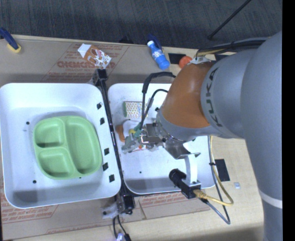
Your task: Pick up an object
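Gripper [132, 140] sits low in the right bin [152, 185] among small items, finger state unclear, nothing visibly lifted yet.

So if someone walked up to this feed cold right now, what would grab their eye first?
Probably the arm, its grey bulk and orange band covering much of the right bin, with the gripper low over a small clutter of objects near that bin's left side. Next, the pale green divided tray lying alone in the left bin. A blue clamp sits on the bench just beyond the right bin.
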### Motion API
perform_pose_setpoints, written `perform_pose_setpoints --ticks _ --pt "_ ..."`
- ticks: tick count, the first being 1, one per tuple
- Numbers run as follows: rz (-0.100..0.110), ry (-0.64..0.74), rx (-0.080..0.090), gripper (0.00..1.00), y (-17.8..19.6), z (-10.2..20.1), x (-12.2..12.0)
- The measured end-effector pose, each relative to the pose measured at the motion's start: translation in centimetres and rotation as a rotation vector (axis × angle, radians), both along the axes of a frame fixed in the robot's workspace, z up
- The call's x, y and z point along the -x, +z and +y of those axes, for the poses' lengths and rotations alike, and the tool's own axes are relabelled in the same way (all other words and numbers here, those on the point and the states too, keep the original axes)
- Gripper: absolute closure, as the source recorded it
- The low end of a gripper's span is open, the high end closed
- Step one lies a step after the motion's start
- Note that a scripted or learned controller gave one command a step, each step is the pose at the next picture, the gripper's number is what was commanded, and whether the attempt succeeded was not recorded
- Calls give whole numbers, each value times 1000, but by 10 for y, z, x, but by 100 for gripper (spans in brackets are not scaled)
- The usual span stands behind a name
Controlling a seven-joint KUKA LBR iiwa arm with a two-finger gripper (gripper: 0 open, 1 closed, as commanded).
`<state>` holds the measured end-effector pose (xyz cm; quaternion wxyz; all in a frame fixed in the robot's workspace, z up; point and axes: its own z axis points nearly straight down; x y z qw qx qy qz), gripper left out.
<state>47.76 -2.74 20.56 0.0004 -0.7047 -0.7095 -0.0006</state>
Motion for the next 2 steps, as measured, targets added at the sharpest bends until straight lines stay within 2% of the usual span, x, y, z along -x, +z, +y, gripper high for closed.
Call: perform_pose_setpoints --ticks 1,2 --pt "0 5 0 100 10 0 -1" --pt "4 1 1 100 -14 43 2"
